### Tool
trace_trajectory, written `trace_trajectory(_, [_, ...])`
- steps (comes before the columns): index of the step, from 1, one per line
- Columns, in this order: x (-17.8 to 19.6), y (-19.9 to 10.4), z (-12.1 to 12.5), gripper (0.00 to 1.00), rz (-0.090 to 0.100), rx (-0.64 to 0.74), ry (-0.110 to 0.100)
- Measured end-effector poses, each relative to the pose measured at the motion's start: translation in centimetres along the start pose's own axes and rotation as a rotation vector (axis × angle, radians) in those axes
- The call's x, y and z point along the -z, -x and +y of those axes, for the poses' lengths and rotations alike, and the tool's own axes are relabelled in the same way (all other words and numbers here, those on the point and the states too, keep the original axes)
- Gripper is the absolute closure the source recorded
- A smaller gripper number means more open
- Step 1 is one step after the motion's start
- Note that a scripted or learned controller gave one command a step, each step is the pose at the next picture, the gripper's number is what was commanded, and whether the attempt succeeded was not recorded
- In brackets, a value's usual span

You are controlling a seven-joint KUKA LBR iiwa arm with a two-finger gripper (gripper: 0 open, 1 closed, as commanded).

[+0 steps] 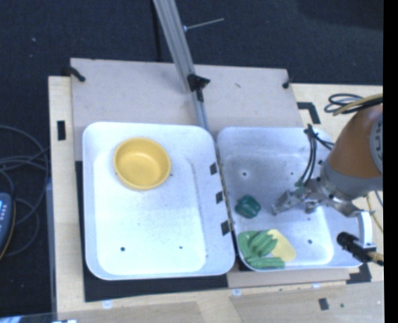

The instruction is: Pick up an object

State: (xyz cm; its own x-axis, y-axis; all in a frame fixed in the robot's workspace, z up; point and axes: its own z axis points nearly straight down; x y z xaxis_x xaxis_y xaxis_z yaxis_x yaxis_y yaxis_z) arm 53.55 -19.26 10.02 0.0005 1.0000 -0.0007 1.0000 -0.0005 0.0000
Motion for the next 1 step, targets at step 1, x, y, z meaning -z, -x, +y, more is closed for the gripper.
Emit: trace_trajectory(1, [1.21,0.06,0.11,1.0,0.0,-0.001,0.004])
